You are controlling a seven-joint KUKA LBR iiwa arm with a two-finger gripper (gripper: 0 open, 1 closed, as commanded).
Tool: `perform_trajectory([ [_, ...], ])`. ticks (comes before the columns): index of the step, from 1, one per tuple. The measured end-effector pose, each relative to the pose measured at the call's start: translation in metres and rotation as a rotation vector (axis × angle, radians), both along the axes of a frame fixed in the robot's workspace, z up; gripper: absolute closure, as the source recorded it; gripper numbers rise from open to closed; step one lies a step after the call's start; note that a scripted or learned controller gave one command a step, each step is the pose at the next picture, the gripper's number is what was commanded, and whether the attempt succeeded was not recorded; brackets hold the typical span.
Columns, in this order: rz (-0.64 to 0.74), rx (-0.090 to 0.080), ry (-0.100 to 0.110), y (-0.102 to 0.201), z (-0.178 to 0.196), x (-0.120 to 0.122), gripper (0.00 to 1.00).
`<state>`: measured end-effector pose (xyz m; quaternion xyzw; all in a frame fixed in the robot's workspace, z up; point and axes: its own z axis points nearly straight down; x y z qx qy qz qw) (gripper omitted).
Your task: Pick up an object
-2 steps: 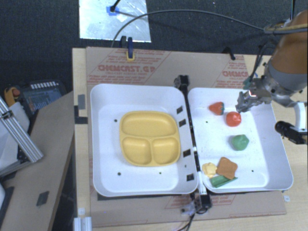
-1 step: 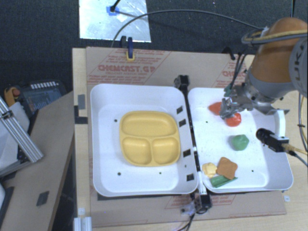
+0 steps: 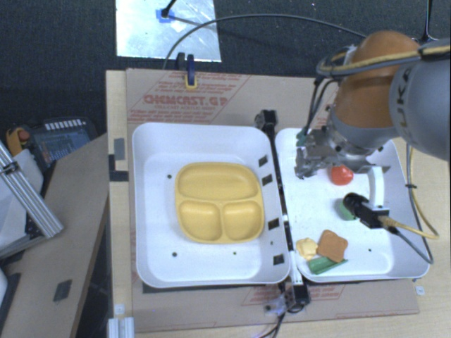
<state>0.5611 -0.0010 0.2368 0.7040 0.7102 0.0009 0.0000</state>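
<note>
Your claw [image 3: 310, 162] hangs over the right bin's [image 3: 402, 259] far left part, just left of a red ball [image 3: 342, 175]; whether it is wide or narrow you cannot tell, for the arm's bulk hides much of it. You can read "CHEMCAST" on the board [image 3: 184, 98] beyond the left bin [image 3: 144, 210], which holds a yellow tray [image 3: 217, 201].

You get bright, even light from overhead. The two white bins [image 3: 211, 136] glare nearly to pure white, with only soft, faint shadows along their rims. The foil sheet [image 3: 168, 18] at the top throws hard reflections. The arm [image 3: 394, 83] looks slightly soft, and the dark floor [image 3: 56, 48] shows grain.
</note>
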Motion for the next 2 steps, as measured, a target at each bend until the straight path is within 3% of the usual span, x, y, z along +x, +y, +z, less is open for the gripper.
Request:
perform_trajectory([
  [2, 0.0, 0.0, 0.001, 0.097, -0.009, -0.017, 1.0],
])
